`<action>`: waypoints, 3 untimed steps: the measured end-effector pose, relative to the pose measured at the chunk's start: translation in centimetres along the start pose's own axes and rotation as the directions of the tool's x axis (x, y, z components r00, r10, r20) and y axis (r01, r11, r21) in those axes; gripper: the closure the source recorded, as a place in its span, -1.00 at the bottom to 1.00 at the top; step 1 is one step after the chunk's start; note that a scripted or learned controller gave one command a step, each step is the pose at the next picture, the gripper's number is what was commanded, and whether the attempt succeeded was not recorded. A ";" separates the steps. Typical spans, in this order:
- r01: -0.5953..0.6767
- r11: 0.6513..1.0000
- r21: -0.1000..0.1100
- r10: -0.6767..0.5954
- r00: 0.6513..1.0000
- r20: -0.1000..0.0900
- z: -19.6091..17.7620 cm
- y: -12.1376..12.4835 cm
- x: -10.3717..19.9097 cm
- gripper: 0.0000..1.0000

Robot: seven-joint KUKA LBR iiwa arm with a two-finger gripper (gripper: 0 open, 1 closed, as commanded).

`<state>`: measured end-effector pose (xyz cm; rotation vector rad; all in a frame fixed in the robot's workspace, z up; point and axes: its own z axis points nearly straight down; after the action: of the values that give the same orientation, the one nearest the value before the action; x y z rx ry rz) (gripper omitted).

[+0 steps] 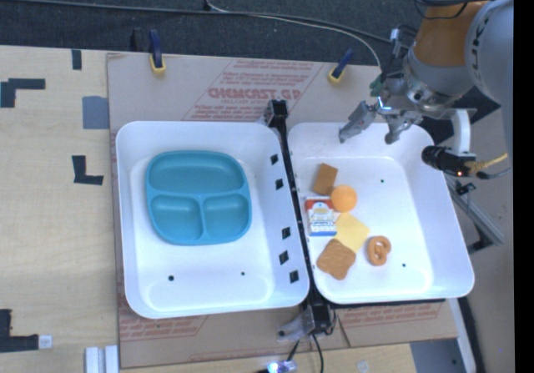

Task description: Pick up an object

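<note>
Two-finger gripper [373, 126] spread wide, empty, over right white bin [434, 221] far rim. Small orange ball [343, 199] mid-bin, among toy foods. Likely light, rolls; pinch across widest part.

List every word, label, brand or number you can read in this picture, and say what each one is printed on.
"CHEMCAST GP": red print on the brown cardboard sheet under the two bins, above the left bin; it repeats faintly along the sheet's edges.
Smaller red lines beneath it: too blurred to read.
Small red and white packet in the right bin: it bears print, too small to read.
</note>
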<state>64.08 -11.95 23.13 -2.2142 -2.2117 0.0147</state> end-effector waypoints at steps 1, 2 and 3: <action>0.003 1.000 -0.014 -0.003 1.000 0.002 -0.9 0.2 0.0 -1.00; 0.003 1.000 -0.011 -0.003 1.000 0.002 3.4 0.1 0.3 -1.00; 0.003 1.000 -0.010 -0.003 1.000 0.003 7.7 0.0 0.4 -1.00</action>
<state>63.99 -11.56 15.41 -2.2177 -2.2212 0.0070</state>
